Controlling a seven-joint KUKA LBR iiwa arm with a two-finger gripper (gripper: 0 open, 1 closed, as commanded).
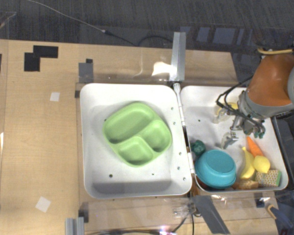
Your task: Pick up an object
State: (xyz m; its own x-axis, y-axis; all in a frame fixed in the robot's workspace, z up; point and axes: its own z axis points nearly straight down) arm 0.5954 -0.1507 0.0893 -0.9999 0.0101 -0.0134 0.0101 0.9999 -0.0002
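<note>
Blue bowl is sitting by the bananas. Gripper is hovering over the right bin, fingers apart and empty (arm lettering partly reading "KU").

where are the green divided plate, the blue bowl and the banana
green divided plate (137, 133), camera view, on the ridge between its compartments
blue bowl (216, 168), camera view, inside of the bowl
banana (247, 164), camera view, middle of its curved body

Fixed overhead camera, slanted down, both bins framed
</note>
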